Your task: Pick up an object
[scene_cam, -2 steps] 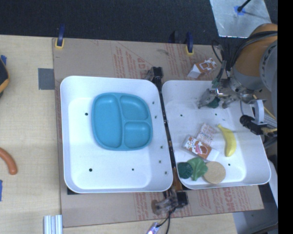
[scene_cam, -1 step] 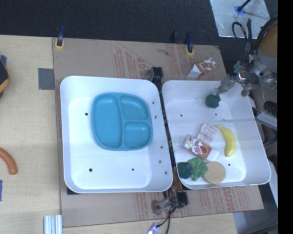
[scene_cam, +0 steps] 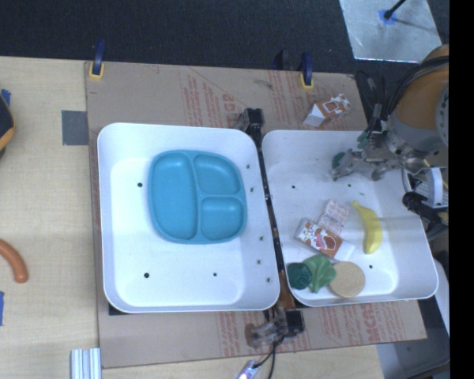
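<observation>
Claw (scene_cam: 355, 163) low over the right bin's (scene_cam: 415, 287) upper part, arm entering from the right; finger state impossible to tell (too small and dark). Left bin (scene_cam: 122, 283) carrying a blue divided plate (scene_cam: 197, 195). Lower in the right bin, well apart from the claw: banana (scene_cam: 370, 226), snack packets (scene_cam: 325, 230), round cracker (scene_cam: 347, 279), green leafy toy (scene_cam: 312, 275).
</observation>
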### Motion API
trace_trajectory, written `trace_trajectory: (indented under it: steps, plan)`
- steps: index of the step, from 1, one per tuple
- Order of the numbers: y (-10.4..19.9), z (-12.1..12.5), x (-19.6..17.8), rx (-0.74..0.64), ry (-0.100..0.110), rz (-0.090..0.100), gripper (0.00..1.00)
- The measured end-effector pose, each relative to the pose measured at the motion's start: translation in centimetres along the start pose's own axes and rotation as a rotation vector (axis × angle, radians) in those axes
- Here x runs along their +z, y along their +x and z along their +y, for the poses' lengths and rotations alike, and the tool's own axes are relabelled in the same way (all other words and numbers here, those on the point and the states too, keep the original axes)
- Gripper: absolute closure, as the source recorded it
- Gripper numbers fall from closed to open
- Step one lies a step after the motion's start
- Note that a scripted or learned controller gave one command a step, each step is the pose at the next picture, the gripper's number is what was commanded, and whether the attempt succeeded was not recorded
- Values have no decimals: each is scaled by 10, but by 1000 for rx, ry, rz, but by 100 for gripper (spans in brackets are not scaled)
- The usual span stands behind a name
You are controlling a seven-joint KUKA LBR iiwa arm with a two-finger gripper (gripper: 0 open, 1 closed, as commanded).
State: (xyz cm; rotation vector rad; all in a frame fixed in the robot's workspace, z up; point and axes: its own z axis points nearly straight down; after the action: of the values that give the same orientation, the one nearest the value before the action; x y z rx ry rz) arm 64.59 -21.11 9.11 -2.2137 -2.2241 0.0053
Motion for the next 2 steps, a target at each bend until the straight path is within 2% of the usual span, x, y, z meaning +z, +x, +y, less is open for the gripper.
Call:
trace_trajectory:
  steps: [1, 2]
  plan:
    - [17, -73, 0, 0, -1, -1, 0]
    - [16, -73, -11, -3, 0, -2, 100]
